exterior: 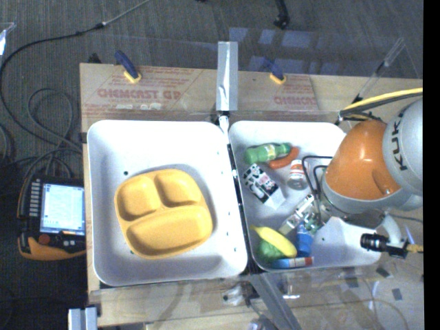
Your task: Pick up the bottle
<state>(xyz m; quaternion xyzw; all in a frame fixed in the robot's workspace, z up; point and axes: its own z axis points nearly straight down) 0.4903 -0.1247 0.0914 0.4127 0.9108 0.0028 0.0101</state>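
Orange-banded arm reached into the right bin. Its gripper hung near a green bottle; finger state could not be determined.

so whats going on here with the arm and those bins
A grey and orange robot arm reaches in over the right bin, its gripper low among the clutter. The green bottle it should pick up lies on its side near the bin's far edge, apart from the gripper. The left bin holds a yellow divided tray.
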